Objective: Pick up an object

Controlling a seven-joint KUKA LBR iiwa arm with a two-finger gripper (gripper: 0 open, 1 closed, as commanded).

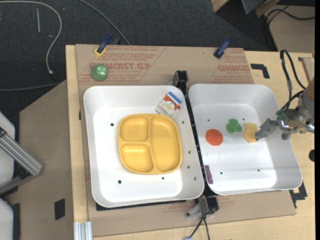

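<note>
Three small items lie in the right bin (280, 176): a red-orange round piece (214, 137), a green bumpy piece (233, 126) and a yellow piece (250, 132). My gripper (268, 127) reaches in from the right over the bin's right side. It is low and just to the right of the yellow piece, close to or touching it. Nothing is visibly lifted. In the left bin (100, 109) rests a yellow divided plate (150, 144), with a small white, red and blue carton (168, 104) beyond it.
A green ball (100, 72) sits on the cardboard outside the bins, at the back left. Blue clamps (104, 44) (222, 48) hold the cardboard's back edge. A purple marker (208, 174) lies on the rim between the bins. Cables hang at the right.
</note>
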